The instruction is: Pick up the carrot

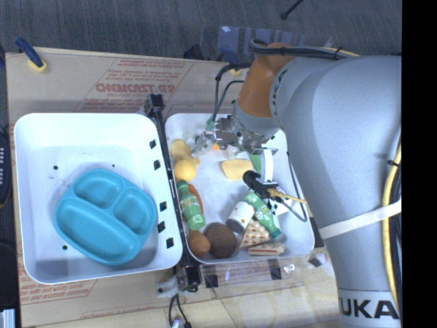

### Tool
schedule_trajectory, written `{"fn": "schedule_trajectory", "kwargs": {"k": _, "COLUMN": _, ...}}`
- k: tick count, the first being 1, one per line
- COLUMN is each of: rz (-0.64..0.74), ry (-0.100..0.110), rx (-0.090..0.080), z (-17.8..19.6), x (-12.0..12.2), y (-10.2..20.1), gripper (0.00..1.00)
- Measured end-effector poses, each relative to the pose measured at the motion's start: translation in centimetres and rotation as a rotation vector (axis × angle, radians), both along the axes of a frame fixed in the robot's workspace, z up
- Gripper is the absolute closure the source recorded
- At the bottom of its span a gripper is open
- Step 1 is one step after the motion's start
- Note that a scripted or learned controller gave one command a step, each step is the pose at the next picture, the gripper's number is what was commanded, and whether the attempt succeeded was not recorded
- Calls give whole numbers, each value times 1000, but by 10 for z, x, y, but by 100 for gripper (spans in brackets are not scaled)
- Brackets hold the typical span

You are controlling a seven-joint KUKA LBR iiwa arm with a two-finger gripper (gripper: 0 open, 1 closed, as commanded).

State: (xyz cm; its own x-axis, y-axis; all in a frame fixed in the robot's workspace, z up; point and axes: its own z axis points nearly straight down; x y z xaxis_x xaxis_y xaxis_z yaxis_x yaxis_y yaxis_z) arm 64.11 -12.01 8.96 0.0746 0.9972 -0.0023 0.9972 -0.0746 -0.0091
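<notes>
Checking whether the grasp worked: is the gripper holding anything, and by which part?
Cannot be told. The gripper sits low at the back of the right bin, its tip blurred; the carrot lies apart, beside the green bottle.

blue tray [102, 214] in left bin [41, 132] | green bottle [191, 209], brown ball [221, 239] in right bin [300, 234]

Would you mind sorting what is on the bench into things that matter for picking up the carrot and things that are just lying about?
For the job:
- carrot, beside the green bottle
- gripper, at the right bin's far end

Lying about:
- blue tray in the left bin
- green bottle
- brown ball
- yellow wedge
- waffle cone
</notes>
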Motion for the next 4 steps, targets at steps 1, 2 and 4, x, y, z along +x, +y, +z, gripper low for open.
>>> {"fn": "schedule_trajectory", "kwargs": {"k": 1, "rz": -309, "ry": 6, "rx": -2, "z": 2, "x": 14, "y": -50, "gripper": 0}}
{"fn": "schedule_trajectory", "kwargs": {"k": 2, "rz": -295, "ry": 9, "rx": 0, "z": 13, "x": 15, "y": -47, "gripper": 100}}
{"fn": "schedule_trajectory", "kwargs": {"k": 4, "rz": -411, "ry": 5, "rx": -3, "z": 1, "x": -19, "y": -44, "gripper": 0}}
